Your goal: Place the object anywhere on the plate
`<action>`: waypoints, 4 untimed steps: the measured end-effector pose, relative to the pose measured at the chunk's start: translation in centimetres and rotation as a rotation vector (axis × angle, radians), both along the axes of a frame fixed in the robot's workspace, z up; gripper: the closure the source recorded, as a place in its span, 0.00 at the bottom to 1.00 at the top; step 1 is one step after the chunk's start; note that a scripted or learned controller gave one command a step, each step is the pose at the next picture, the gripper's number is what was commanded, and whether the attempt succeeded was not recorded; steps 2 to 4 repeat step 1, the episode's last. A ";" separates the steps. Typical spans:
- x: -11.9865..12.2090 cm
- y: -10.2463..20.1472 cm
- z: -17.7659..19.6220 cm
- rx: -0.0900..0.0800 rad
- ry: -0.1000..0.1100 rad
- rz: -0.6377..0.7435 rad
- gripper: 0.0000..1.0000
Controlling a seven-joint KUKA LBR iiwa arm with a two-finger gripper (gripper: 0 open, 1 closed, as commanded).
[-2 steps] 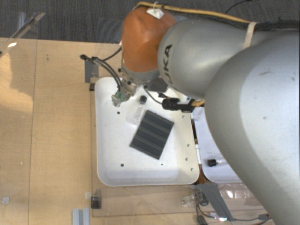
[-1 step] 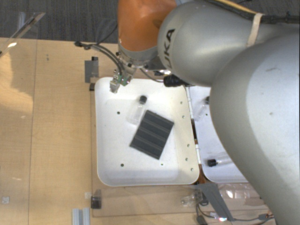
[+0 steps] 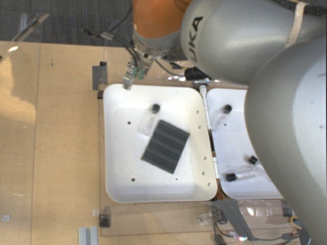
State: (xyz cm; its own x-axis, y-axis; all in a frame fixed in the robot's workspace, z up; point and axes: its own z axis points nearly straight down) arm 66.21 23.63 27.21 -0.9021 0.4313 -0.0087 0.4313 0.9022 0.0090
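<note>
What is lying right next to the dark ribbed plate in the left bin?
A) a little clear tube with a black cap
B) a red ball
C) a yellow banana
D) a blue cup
A: a small clear tube with a black cap lies at the upper left edge of the dark plate in the left bin.

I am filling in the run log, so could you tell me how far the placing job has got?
Nothing looks done yet. In the left bin a clear vial lies beside the dark ribbed plate, not on it. The gripper sits above the bin's far corner, holding nothing visible. Picking and placing remain.
</note>
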 end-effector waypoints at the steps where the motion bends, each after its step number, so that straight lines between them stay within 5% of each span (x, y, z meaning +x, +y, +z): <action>1: 0.0 0.0 5.4 -0.001 -0.001 0.136 1.00; 4: 0.0 0.0 5.4 -0.001 -0.001 0.136 1.00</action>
